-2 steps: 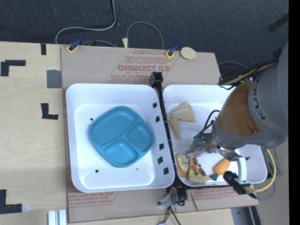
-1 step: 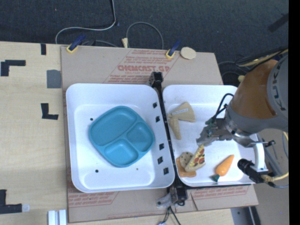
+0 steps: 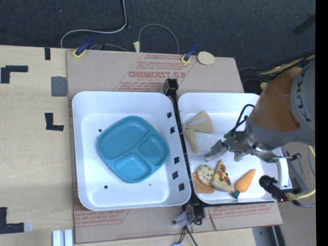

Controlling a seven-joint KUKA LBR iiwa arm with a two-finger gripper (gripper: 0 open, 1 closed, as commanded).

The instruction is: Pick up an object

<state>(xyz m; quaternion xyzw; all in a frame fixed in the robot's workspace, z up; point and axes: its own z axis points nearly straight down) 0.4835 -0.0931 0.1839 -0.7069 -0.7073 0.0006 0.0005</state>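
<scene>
My gripper (image 3: 218, 150) hangs inside the right bin (image 3: 225, 100), and I read its two fingers as spread apart with nothing between them, one dark finger (image 3: 214, 150) pointing toward the bin's middle. Taking the pizza slice (image 3: 222, 176) as my landmark: the gripper sits just above it in the view, near but apart as far as I can judge from this slant. Touching the slice on its left is a speckled cookie (image 3: 205, 173), with an orange flat piece (image 3: 204, 187) peeking from beneath them. Just right of the slice lies a carrot (image 3: 245, 180). Farther up and left of the slice are two pale wedges (image 3: 197, 127), one leaning against the other beside the divider. Well left of the slice, in the left bin (image 3: 82, 137), rests a blue compartment plate (image 3: 133, 148). My worry is the crowding: slice, cookie and orange piece overlap, so a descent there could land a finger on top of one instead of beside it, or pinch two at once and drop both. The flat, low slice also gives little to grip, so the fingers may close over it and slide off.
</scene>
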